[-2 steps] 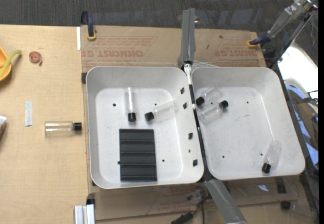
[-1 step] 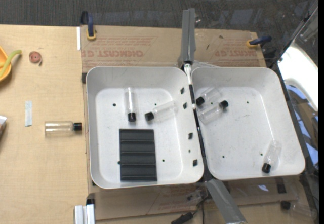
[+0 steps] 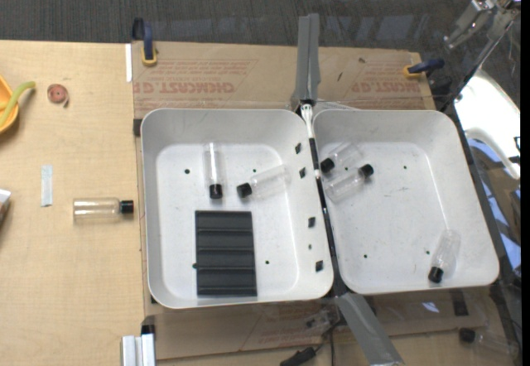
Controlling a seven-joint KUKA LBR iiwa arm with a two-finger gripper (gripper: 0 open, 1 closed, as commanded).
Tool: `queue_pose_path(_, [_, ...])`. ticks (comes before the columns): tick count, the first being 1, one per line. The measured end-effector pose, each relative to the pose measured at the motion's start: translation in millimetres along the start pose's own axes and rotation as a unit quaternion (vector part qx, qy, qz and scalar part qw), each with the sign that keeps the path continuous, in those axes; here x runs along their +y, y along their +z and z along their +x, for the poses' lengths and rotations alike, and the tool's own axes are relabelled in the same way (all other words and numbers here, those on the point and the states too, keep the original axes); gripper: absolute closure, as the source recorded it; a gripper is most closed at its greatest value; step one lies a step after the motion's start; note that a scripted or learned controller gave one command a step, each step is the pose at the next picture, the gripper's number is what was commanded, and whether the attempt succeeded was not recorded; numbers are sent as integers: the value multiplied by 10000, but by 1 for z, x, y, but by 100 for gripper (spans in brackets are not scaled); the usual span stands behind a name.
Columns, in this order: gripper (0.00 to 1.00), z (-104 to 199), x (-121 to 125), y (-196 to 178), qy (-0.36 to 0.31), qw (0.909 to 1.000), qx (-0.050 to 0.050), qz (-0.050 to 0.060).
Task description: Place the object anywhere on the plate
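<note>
None of the task is done as far as this view shows: the plate [image 3: 224, 253], dark and ridged, lies by the near edge of the left bin [image 3: 154, 190] with nothing on it. You have two vials in that bin, just beyond the plate's far edge: an upright-lying vial [image 3: 214, 169] and a slanted vial [image 3: 263, 182], both apart from the plate. The right bin [image 3: 464, 157] carries a vial pair [image 3: 345, 170] near its left wall and a corner vial [image 3: 442, 256] in its near right corner. A bench vial [image 3: 101, 208] lies outside, left of the left bin. Which one is meant you cannot tell. The gripper [image 3: 495, 2] appears to sit at the bench's far right corner, well apart from every vial, and whether it is open or closed cannot be told. Picking, carrying and setting down all remain.
</note>
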State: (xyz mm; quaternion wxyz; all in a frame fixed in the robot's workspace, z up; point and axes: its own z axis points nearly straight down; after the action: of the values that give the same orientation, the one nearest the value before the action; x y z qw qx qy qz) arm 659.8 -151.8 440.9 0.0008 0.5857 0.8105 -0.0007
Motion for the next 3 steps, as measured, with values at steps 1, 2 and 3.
queue_pose_path(1, [0, 89, 29, 0, 667, 9978, 7, 13])
queue_pose_path(2, [0, 219, 72, 1, 1055, 9944, 6, 14])
queue_pose_path(3, [0, 123, 40, 0, 1623, 9867, 1, 14])
